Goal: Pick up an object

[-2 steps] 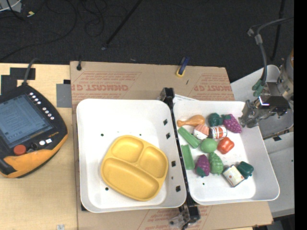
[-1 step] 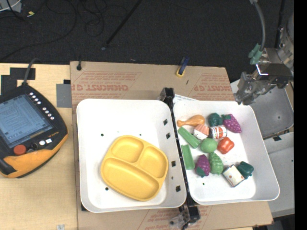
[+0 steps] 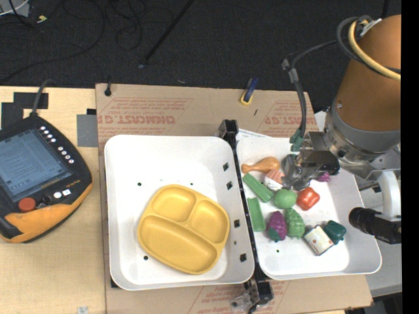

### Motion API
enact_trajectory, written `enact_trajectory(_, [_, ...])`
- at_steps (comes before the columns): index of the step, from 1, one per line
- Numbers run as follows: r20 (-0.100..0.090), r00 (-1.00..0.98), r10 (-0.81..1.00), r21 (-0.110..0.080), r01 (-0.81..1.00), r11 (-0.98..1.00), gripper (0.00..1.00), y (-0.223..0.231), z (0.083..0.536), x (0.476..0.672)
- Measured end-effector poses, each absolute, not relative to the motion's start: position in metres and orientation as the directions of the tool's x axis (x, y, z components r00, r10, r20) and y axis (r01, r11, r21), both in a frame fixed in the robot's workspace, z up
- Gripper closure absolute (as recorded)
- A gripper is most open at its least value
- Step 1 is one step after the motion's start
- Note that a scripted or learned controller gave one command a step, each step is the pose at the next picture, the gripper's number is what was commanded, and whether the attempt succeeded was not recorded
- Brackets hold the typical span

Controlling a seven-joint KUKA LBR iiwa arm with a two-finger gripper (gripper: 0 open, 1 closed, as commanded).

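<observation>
Overhead, the grey KUKA arm (image 3: 366, 103) with its broad orange band reaches in from the right and bends down over the right-hand white bin (image 3: 357, 257), its wrist tilted toward the bin's upper middle. Its gripper (image 3: 298, 175) hangs low among a heap of toy food, the dark fingertips just above and beside a round green piece (image 3: 285, 198); whether the gripper grasps anything cannot be told, since the metal body hides the tips and no toy is plainly seen between them. A black cable loops from the wrist up along the arm's left side. Around the gripper the toys crowd together: an orange drumstick-shaped piece (image 3: 260, 166) to its left, a long green pod (image 3: 257, 188) slanting below that, a second green strip (image 3: 255, 214) near the bin's left wall, a red pepper-like piece (image 3: 308, 198) touching the round green one on its right, a purple grape cluster (image 3: 277, 225) and a knobbly green piece (image 3: 295, 225) just below, and a white-and-red block (image 3: 319, 240) beside a dark teal piece (image 3: 335, 229) toward the lower right. A small purple item (image 3: 323, 175) sits by the gripper's right side. The left-hand white bin (image 3: 131, 156) holds a yellow divided plate (image 3: 183, 227), well apart from the arm. Both bins rest on a cardboard sheet (image 3: 170, 113) on the bench, and a teach pendant (image 3: 39, 175) with a lit screen lies at far left.
</observation>
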State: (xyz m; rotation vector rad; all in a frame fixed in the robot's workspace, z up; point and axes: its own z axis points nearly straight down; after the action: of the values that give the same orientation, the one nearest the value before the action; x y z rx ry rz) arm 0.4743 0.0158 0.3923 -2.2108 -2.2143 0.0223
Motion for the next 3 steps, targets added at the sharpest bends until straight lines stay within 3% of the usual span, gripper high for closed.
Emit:
enact_trajectory(1, [-0.001,0.001,1.0,-0.022,1.0,-0.001,1.0,0.007,0.218,0.474])
enact_trajectory(2, [0.001,0.009,1.0,-0.009,1.0,-0.009,1.0,0.005,0.236,0.476])
enact_trajectory(3, [0.005,-0.008,1.0,0.013,1.0,0.008,1.0,0.068,0.376,0.477])
